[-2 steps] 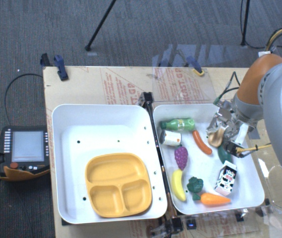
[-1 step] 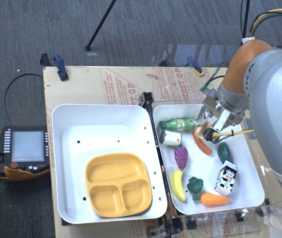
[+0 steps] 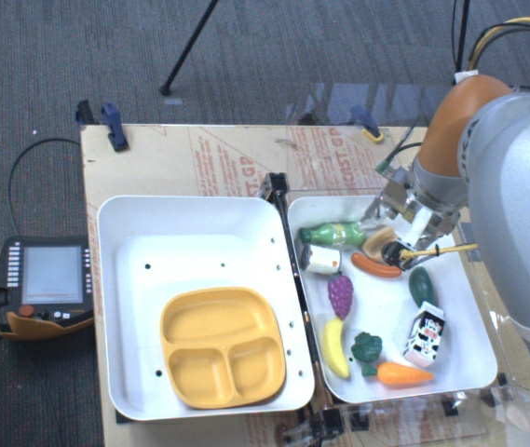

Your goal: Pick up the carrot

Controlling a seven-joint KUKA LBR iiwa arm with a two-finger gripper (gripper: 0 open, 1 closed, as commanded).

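- Camera view: the grey arm with its orange band (image 3: 455, 124) reaches in from the right, over the far part of the right bin (image 3: 483, 343).
- The gripper (image 3: 404, 236) hangs low near the far edge of that bin; whether it is wide, narrow or holding anything cannot be told from here.
- The carrot (image 3: 404, 374) lies at the near edge of the right bin, toward its right side, pointing right, well apart from the gripper.
- Just far of the carrot stands a small black-and-white carton (image 3: 425, 334), and to its left sits a piece of broccoli (image 3: 368, 348).
- A banana (image 3: 335, 346) lies along the bin's left side, with purple grapes (image 3: 340, 294) beyond it.
- Farther back are a green bottle (image 3: 334, 235), a small can (image 3: 321, 258), an orange-red sausage-like piece (image 3: 374, 265) and a dark green vegetable (image 3: 421, 286).
- The left bin (image 3: 190, 226) holds a yellow divided plate (image 3: 223, 346) in its near half.
- A control pendant (image 3: 46, 285) rests on the floor to the left of the bench.
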